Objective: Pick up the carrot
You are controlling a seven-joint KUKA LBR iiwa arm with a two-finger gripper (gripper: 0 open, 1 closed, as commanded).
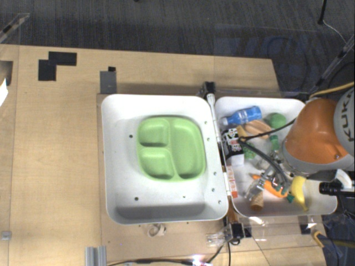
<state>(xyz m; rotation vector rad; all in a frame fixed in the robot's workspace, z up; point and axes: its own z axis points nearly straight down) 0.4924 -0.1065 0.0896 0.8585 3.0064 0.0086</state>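
Looking down on the bench (55,165), an onlooker sees two shallow white bins side by side. The left bin (119,148) holds a light green divided plate (170,147) with three compartments, lying flat near the bin's middle. The right bin (327,204) holds a clutter of small things and the end of the arm (319,137), which reaches in from the right, its orange band sitting over the bin's right half. Black cables run from the arm down toward the gripper (265,186), which sits low in the bin, near its front middle. The carrot (273,188), a small orange piece, lies in the front part of the right bin, right at the gripper's tip and touching or just beside it; whether it sits between the fingers cannot be told, and how far the fingers are parted cannot be told either, since the metal parts blur together there. A yellow banana (298,192) lies just right of the carrot, and a brown cork-like piece (257,203) lies just in front of the gripper. Toward the back of this bin lie a blue bottle (244,116), a tan object (256,128) and a green object (275,119), well apart from the carrot.
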